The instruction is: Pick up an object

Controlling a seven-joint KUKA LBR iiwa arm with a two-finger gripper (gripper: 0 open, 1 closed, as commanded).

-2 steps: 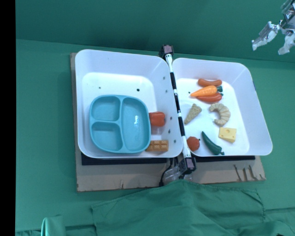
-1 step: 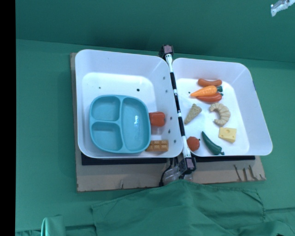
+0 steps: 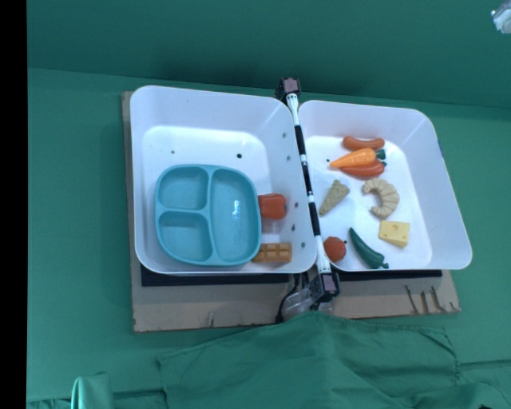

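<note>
Right bin (image 3: 441,188) holding carrot (image 3: 358,159), shrimp (image 3: 383,196), cheese (image 3: 394,232), green pepper (image 3: 366,249); left bin (image 3: 207,108) holding teal plate (image 3: 207,214), waffle (image 3: 273,253) touching its edge; grey arm part (image 3: 503,16) at upper right corner, well apart; grip state impossible to tell.

You see glossy white plastic bins (image 3: 435,200) — smooth, shiny; beside their divider, a teal plastic tray (image 3: 207,214) with a sheen. Beneath them, matt brown cardboard (image 3: 184,315) — and wrinkled green cloth (image 3: 319,363).
</note>
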